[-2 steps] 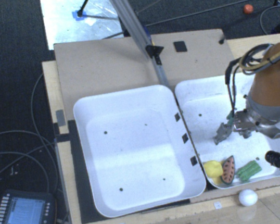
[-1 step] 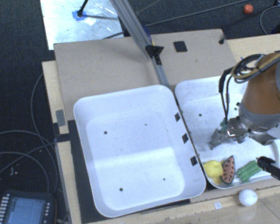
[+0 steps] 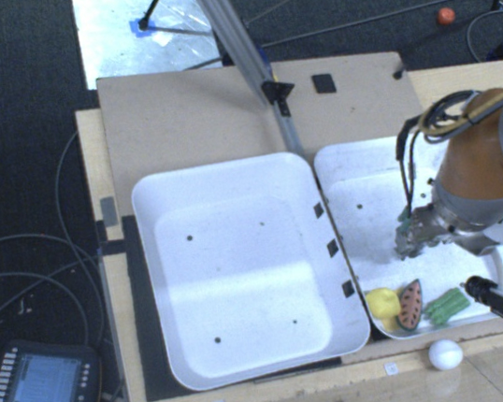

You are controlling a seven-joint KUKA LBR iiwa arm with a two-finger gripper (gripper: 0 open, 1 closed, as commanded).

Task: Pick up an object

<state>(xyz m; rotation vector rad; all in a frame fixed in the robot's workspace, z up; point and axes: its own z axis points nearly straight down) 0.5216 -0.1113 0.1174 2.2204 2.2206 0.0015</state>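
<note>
At the near edge of the bench, just outside the right bin, lay a white ball. Off the bench to the near left, a handheld control pendant rested among cables on the dark floor.

Inside the right bin, against its near wall, three small objects sat in a row. The yellow object was closest to the divide between the bins. The brown-and-red object touched it, and the green object lay tilted just beside that one.

My gripper hung over the floor of the right bin, farther in than the three objects and apart from them. It was roughly in line with the brown-and-red one. The view was too blurred at that spot for me to tell how far open my gripper was, or whether it had hold of anything. My arm, orange-banded, reached in over the bin's right side.

The left bin sat beside the right, their rims meeting along the middle. Beyond both bins a brown board carried a small black square. A slanting metal pole crossed the board, and farthest off an orange ball lay on the floor.
</note>
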